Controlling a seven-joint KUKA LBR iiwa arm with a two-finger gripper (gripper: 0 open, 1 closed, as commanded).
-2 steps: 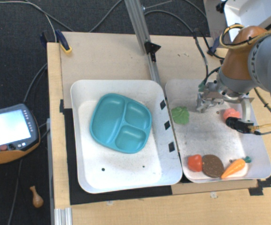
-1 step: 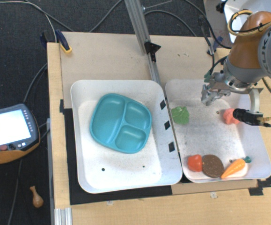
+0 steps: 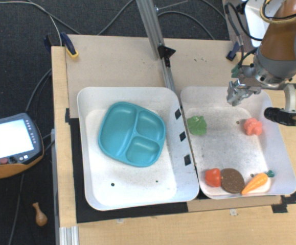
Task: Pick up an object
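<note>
My gripper (image 3: 235, 97) hangs over the back edge of the right bin (image 3: 224, 152), above and left of a pink toy (image 3: 252, 127). A green leafy toy (image 3: 197, 125) lies near that bin's left wall. Along the front of the bin sit a red tomato-like piece (image 3: 213, 177), a brown round patty (image 3: 232, 180) and an orange carrot (image 3: 255, 182). Nothing shows between the fingers.
The left bin (image 3: 94, 188) holds a teal divided plate (image 3: 132, 133). A metal post (image 3: 153, 29) rises behind the bins. A teach pendant (image 3: 9, 144) lies off the bench at left, and a small wooden peg (image 3: 38, 214) rests near the front left.
</note>
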